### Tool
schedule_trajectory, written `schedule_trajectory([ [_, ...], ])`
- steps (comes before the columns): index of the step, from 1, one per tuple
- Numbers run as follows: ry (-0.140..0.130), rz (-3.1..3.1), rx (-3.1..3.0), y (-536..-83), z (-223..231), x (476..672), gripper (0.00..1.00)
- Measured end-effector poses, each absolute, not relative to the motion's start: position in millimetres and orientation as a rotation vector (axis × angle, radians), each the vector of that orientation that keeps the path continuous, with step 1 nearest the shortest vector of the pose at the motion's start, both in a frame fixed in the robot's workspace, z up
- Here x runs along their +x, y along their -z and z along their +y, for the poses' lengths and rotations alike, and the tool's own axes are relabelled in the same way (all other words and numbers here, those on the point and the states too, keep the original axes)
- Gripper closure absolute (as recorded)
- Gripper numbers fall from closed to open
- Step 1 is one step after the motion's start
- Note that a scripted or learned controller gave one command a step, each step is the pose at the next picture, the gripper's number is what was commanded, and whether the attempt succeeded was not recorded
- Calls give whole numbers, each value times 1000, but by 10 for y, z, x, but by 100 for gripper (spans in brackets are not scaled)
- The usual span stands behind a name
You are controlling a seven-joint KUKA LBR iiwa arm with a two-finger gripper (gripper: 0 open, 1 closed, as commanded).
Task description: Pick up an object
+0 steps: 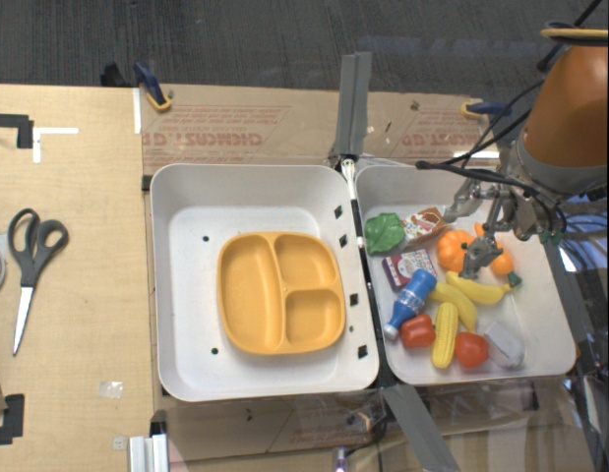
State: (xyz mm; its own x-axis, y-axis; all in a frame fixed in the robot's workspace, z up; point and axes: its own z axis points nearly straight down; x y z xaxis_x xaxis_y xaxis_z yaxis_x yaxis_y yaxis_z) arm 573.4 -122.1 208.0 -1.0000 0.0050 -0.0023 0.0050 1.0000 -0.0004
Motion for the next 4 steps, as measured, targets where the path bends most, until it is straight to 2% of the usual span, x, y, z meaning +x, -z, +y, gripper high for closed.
schedule_trajectory([
  [1, 1, 3112, 273, -995, -1081, 6362, 0],
  [2, -1, 3102, 398, -988, -1327, 6175, 0],
  [3, 3, 3097, 392, -1098, -1326, 6195, 100],
  [4, 2, 3130, -191, -1324, -1854, 6089, 100],
])
